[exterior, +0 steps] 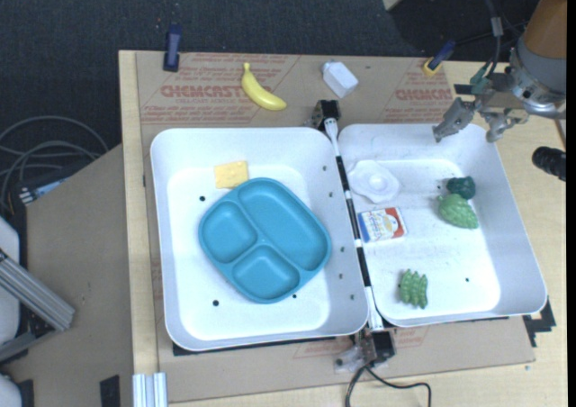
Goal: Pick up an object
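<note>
My gripper (472, 125) hangs over the far edge of the right bin (513, 261), its two fingers spread apart with nothing between them. Inside that bin lie a light green leafy toy (457, 211) with a dark green piece (462, 186) just behind it, a small green bunch (413, 288) near the front, a red-and-white card (381, 223) and a round white lid (373, 183). The gripper is behind and slightly right of the leafy toy, well above the bin floor.
The left bin (175, 243) holds a blue divided plate (262, 239) and a yellow block (231, 174). On the bench behind the bins lie a yellow banana (261, 90), a white block (339, 78) and a blue clip (172, 48).
</note>
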Robot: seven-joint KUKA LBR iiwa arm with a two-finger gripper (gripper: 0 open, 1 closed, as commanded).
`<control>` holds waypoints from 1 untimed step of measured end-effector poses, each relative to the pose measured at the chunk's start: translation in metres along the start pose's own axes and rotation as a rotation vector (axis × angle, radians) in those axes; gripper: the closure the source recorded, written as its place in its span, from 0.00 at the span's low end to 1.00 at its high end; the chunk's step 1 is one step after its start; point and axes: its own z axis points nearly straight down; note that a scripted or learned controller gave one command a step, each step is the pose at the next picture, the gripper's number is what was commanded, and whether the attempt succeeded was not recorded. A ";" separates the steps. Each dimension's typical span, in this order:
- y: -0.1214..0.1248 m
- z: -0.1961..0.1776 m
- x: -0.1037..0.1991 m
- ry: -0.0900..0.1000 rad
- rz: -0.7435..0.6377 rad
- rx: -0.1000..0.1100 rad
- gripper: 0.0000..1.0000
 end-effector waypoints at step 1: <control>0.001 0.100 -0.050 0.001 0.001 0.005 0.00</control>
